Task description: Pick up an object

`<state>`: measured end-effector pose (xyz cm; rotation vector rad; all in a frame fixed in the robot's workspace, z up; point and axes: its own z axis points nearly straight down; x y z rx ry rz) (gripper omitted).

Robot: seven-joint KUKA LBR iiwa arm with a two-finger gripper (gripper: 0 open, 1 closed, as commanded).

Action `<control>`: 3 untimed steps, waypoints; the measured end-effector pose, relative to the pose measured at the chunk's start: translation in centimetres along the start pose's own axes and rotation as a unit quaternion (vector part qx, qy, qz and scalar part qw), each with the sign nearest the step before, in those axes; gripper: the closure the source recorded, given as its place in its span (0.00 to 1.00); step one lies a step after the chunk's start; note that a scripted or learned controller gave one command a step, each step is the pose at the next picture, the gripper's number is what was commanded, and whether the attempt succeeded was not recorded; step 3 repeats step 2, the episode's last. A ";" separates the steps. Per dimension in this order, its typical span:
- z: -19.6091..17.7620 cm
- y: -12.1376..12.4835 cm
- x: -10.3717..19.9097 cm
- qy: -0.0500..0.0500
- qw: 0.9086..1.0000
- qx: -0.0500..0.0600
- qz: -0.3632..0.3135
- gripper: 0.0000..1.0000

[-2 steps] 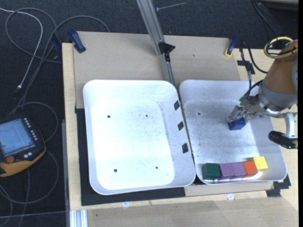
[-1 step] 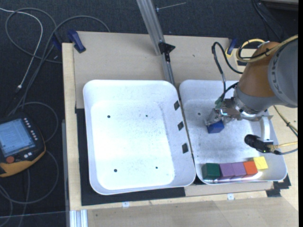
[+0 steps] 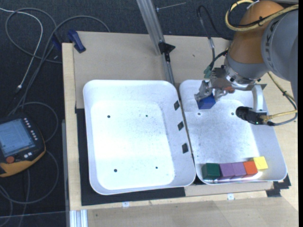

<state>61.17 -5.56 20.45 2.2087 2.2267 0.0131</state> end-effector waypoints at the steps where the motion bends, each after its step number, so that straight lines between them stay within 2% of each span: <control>1: 0.5 -2.1 6.8 0.001 1.000 0.007 0.000 1.00; 2: 0.5 -5.3 12.1 0.000 1.000 0.008 0.001 1.00; 3: 0.5 -5.3 12.1 0.000 1.000 0.008 0.001 1.00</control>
